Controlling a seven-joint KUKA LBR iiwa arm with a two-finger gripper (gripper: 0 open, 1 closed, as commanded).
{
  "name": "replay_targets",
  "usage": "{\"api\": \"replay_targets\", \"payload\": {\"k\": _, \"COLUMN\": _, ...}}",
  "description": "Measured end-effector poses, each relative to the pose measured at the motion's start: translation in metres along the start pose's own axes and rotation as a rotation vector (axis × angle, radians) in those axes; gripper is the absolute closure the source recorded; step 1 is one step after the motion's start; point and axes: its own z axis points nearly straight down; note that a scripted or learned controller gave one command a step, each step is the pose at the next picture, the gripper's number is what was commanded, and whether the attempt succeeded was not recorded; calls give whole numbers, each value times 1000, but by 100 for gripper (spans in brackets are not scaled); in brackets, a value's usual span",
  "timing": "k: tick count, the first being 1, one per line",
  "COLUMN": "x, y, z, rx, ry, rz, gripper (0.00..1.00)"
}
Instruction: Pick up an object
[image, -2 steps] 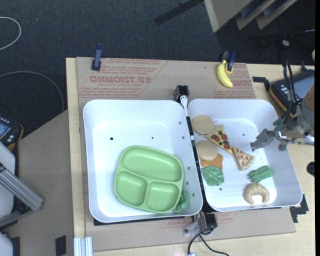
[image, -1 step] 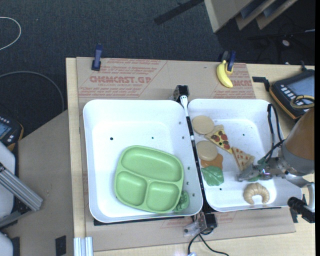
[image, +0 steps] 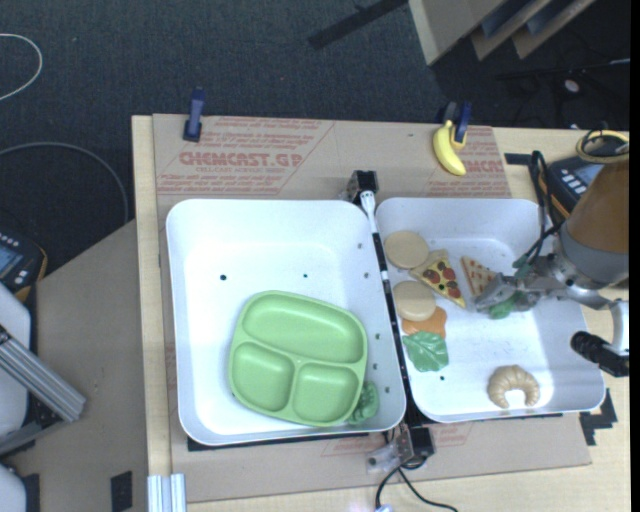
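Camera view, fixed overhead, slanted.

Arm: enters from right, orange band above wrist, low over right bin.
Gripper: down among items at mid-bin, tips beside a toast wedge and over a small green piece. Finger state: cannot tell, too dark and small to read. Nothing seen held.

Step in hand, judged: approach or grasp attempt on toast wedge or green piece; nothing lifted yet. Next move calls for closing squarely on one item, then a straight lift, then a check that the item rises too.

Right bin contents: round bun top left; pizza slice just beside toast wedge; second bun on an orange piece; lettuce below, touching; croissant near front rim, well apart from the rest.

Left bin: green tray, three compartments, near front right; small green scrap at its corner.

Outside bins: banana on bench, behind right bin.

Edges and room: divider rim between bins close to both buns and lettuce, tight for fingers. Pizza slice and toast wedge crowded together, risk of nudging one while taking the other. Open floor in right bin at centre-right and around croissant; easiest clearance there. Far wall clear of items.
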Motion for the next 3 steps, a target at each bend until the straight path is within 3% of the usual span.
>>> {"api": "replay_targets", "payload": {"k": 1, "x": 54, "y": 112, "z": 1, "rx": 0, "ry": -26, "rz": -2, "gripper": 0}}
{"api": "replay_targets", "payload": {"k": 2, "x": 82, "y": 90, "z": -1, "rx": -7, "ry": -29, "rz": 10, "gripper": 0}}
{"api": "replay_targets", "payload": {"k": 3, "x": 109, "y": 38, "z": 1, "rx": -5, "ry": -26, "rz": 12, "gripper": 0}}
